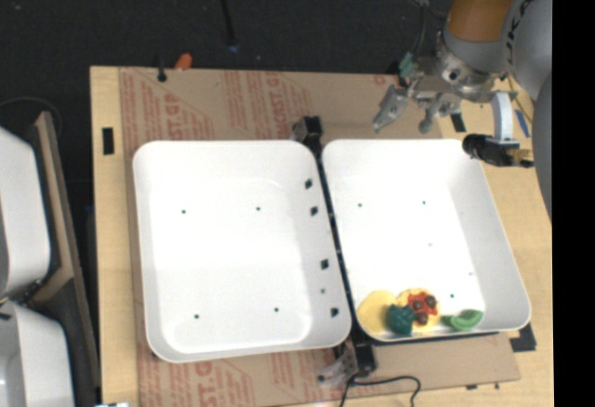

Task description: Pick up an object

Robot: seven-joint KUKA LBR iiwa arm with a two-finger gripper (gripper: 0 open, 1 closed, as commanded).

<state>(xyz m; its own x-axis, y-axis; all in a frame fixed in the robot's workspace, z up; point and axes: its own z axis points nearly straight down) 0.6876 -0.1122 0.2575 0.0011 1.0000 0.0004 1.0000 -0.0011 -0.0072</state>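
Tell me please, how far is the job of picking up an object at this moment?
Nothing looks done yet. The hand hangs above the far edge of the right bin, open, with nothing between its fingers. The small objects, a yellow piece, a teal one, a red one and a green one, lie clustered at the bin's near edge. Left: reaching the cluster, gripping one, lifting it.

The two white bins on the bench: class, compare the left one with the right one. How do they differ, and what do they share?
The left bin has bare white floor with a few dark dots; the right bin carries a cluster of small objects, yellow, green and red, at its near edge. The gripper hovers beyond the right bin's far edge, away from the left bin. Both are shallow, white, round-cornered, and sit side by side.
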